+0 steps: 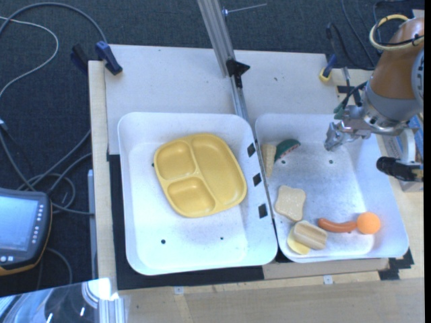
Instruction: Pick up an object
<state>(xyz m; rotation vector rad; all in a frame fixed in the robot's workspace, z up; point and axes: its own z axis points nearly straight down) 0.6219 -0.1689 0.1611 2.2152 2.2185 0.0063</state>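
The right bin (350, 180) holds several toy foods: a watermelon slice (287, 148) at its back left, a slice of bread (290, 202) near the left wall, a sandwich bun (307, 237) at the front, a carrot-like orange stick (337, 225) and an orange ball (368, 223) at the front right. My gripper (335, 140) hangs over the back of this bin, right of the watermelon slice and apart from it. Nothing shows between its fingers.
A yellow divided plate (199, 173) lies in the left bin (141, 241). A metal pole (215, 19) slants up from between the bins. Clamps (108, 56) sit at the bench's back corners. A screen (20, 224) stands at the left.
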